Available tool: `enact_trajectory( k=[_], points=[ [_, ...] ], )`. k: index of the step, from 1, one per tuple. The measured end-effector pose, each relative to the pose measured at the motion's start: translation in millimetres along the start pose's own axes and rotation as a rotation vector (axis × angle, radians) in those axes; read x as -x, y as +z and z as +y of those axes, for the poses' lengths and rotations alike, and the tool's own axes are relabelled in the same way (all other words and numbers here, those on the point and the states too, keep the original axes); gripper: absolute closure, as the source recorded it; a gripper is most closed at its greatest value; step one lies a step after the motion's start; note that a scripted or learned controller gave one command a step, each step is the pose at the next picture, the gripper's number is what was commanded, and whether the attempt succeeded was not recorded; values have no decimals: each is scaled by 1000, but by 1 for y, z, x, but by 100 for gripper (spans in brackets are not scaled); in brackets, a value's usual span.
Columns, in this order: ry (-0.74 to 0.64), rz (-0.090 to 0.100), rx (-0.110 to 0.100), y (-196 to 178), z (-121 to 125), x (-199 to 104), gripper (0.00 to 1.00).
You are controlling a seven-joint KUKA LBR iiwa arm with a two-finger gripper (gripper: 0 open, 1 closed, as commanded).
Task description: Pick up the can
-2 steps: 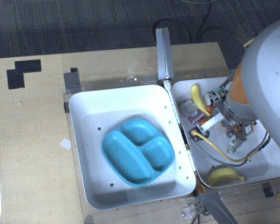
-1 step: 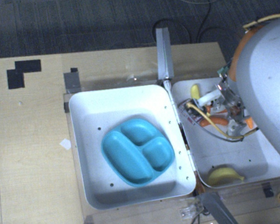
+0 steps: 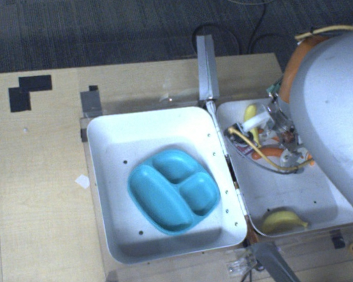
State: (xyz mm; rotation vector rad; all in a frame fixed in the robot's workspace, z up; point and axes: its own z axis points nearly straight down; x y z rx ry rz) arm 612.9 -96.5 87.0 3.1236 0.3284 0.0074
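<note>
Can not identifiable among clutter at 12 o'clock of right bin [image 3: 314, 206]. Gripper [image 3: 284, 134] state: cannot tell. Presumably rigid, slippery; grasp across sidewall.

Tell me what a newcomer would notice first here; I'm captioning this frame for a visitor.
The bright blue divided tray lying in the left bin stands out most. Next comes the big grey arm filling the right side, its gripper low over clutter in the right bin, with a yellow banana at that bin's near edge.

text: none legible | labels: none | numbers: none | signs: none
</note>
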Motion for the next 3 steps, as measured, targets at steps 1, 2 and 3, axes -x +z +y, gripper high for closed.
enact_trajectory(
  k=[1,2,3],
  points=[
    [-13,7,2,-13,-2,-3,100],
    [-40,-2,-1,-56,27,26,100],
    [2,-3,-2,-65,26,41,100]
  ],
)
